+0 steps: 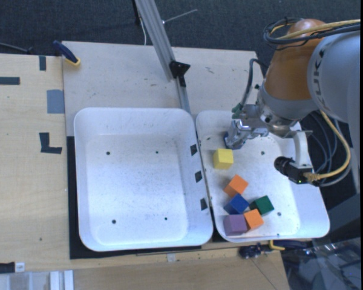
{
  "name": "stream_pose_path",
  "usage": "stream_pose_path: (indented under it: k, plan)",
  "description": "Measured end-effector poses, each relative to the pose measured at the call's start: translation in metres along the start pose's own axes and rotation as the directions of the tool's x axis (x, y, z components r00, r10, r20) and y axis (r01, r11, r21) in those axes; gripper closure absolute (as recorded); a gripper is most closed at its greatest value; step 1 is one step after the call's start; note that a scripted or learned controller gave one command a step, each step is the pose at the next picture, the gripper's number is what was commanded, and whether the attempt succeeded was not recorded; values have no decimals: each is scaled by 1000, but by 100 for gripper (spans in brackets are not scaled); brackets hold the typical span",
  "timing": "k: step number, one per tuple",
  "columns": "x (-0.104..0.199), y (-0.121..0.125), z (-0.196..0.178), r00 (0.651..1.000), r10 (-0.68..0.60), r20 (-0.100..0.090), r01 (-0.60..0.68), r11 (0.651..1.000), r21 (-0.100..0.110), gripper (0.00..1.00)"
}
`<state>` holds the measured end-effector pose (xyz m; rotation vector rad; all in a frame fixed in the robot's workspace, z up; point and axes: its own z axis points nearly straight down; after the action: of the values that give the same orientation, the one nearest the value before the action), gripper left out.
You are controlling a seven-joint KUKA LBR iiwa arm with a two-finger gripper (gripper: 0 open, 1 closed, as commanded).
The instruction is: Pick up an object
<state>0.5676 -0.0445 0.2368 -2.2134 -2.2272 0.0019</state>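
In the right bin [302, 213] lies a yellow cube [223, 157] near the bin's back left. Further forward sit an orange block [236, 185], a blue block [236, 204], a green block [264, 205], a smaller orange block [253, 219] and a purple block [235, 224], clustered together. My gripper [235, 139] hangs just above and behind the yellow cube, its tips close to the cube's far edge. No block shows between the fingers.
The left bin [133, 180] lies beside the right one, with a ridge [201, 174] between them. A grey metal post [160, 32] slants in from the top. Cables [327, 162] loop along the right side of the right bin.
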Motion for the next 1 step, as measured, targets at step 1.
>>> stream_pose_path:
  k: [1]
  plan:
    - [53,3,-1,1000,-1,-1,1,1000,0,100]
